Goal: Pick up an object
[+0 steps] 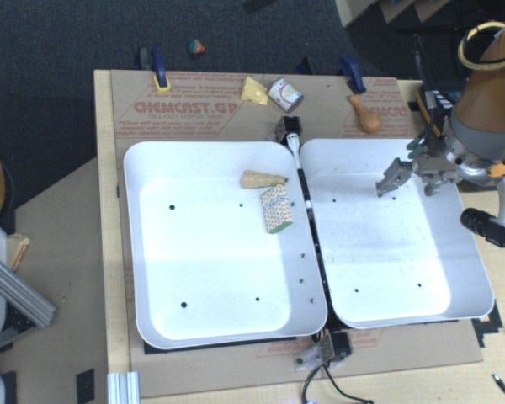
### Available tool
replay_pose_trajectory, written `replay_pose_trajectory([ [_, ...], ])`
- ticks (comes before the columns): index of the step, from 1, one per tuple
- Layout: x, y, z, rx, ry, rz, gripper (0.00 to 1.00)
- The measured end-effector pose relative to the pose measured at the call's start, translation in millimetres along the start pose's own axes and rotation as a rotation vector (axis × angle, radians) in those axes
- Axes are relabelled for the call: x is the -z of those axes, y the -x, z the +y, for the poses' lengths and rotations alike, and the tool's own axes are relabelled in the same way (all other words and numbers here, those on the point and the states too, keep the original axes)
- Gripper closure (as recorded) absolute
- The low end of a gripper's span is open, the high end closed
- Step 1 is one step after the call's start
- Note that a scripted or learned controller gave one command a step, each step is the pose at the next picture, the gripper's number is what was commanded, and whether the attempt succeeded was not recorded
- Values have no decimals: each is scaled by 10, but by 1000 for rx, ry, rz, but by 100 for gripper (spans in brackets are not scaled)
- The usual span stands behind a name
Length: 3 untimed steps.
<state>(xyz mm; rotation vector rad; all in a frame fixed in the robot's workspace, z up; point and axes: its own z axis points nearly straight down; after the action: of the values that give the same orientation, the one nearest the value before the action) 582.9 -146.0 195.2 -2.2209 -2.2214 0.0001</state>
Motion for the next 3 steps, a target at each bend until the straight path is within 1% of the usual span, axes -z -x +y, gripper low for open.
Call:
replay_pose_trajectory([
  [1, 2197, -854, -198, 8, 21, 0, 0],
  [2, 3497, -582, -400, -2, 20, -4, 0],
  [3, 3516, -602, -387, 1, 7, -3, 100],
])
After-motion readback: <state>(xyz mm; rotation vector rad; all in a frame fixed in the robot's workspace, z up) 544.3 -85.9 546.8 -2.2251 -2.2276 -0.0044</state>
